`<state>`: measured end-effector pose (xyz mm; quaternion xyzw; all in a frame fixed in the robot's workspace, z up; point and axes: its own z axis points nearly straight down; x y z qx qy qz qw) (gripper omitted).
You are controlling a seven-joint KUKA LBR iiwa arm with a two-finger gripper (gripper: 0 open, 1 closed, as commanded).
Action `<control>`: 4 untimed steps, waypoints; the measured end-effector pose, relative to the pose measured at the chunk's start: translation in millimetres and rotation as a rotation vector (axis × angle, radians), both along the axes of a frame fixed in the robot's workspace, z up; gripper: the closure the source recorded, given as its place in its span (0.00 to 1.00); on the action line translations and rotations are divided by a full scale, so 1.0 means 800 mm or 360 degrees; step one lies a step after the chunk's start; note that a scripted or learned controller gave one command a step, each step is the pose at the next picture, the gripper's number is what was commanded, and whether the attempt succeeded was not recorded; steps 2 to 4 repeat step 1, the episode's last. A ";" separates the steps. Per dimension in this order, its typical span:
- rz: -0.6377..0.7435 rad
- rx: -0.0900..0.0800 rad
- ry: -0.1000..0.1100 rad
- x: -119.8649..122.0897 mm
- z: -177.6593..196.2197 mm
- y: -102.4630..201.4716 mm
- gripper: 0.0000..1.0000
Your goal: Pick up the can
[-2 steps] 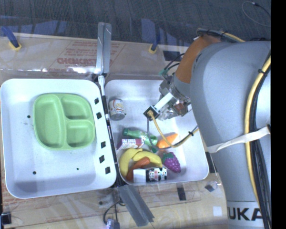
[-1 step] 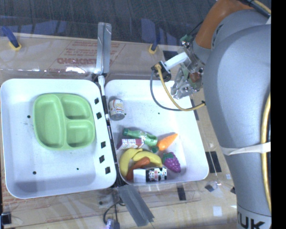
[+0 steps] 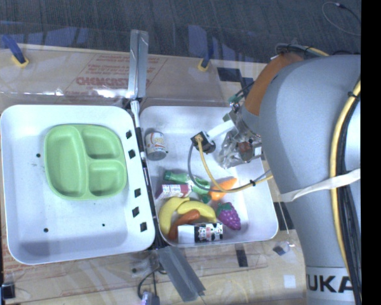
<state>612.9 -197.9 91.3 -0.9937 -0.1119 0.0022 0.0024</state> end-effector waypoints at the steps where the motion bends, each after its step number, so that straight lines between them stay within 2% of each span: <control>1: 0.0020 -0.0003 -0.0005 -0.024 0.305 -0.012 1.00; 4: 0.0020 -0.0003 -0.0005 -0.024 0.305 -0.012 1.00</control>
